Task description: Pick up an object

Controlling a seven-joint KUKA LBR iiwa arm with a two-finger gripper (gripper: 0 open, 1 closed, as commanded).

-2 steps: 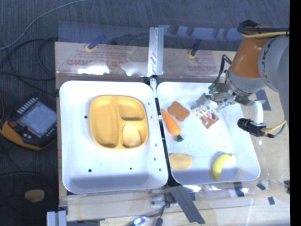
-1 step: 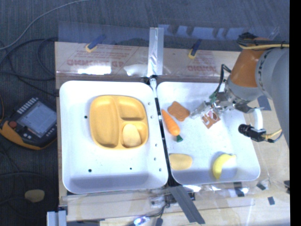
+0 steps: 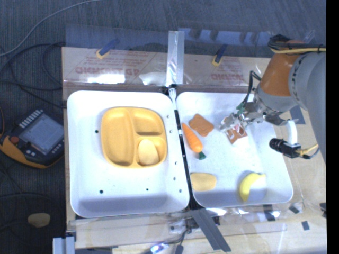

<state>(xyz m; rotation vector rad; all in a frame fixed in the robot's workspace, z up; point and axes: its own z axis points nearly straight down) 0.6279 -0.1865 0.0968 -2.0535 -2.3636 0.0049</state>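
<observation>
At the near edge of the right white bin (image 3: 275, 194) lie a yellow plastic banana (image 3: 250, 185) and a pale yellow oval piece (image 3: 203, 181). Farther in are an orange carrot (image 3: 192, 137) and a brown toast-like slice (image 3: 201, 124). The hand (image 3: 237, 121) hangs over a small brown packet (image 3: 236, 133); whether it is clenched, I cannot tell. The left bin holds a yellow divided tray (image 3: 124, 136). Dark grey carpet (image 3: 32, 46) surrounds the counter (image 3: 79, 62).

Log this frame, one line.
phase: reach | gripper over right bin, near small brown item | carrot, banana untouched

robotics lab, KUKA arm (image 3: 296, 78) at bench w/ white bins (image 3: 79, 194), teach pendant (image 3: 34, 136), floor cables (image 3: 47, 15)
</observation>
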